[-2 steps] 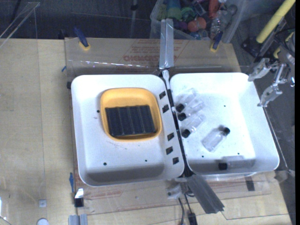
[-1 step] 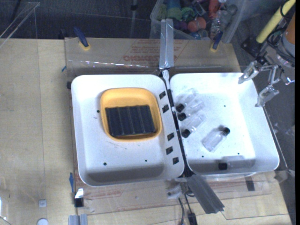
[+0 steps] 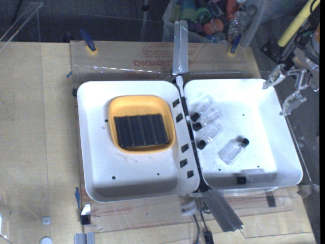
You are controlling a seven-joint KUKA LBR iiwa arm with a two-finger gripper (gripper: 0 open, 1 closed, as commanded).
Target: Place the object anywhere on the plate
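A yellow plate [image 3: 139, 104] with a dark ribbed pad in its middle lies in the left bin [image 3: 96, 177]. Several clear small bottles with black caps lie in the right bin [image 3: 264, 136]. One bottle [image 3: 231, 150] lies alone near the bin's centre. A cluster of bottles [image 3: 207, 120] rests against the divider on the left side. My gripper [image 3: 282, 90] hangs over the right bin's upper right rim, open, with nothing between its fingers. It is well away from the bottles and the plate.
A metal divider strip [image 3: 180, 50] runs between the two bins. A clear box of colourful toys [image 3: 213, 6] stands behind the bench. A yellow tube [image 3: 299, 17] leans at the far right.
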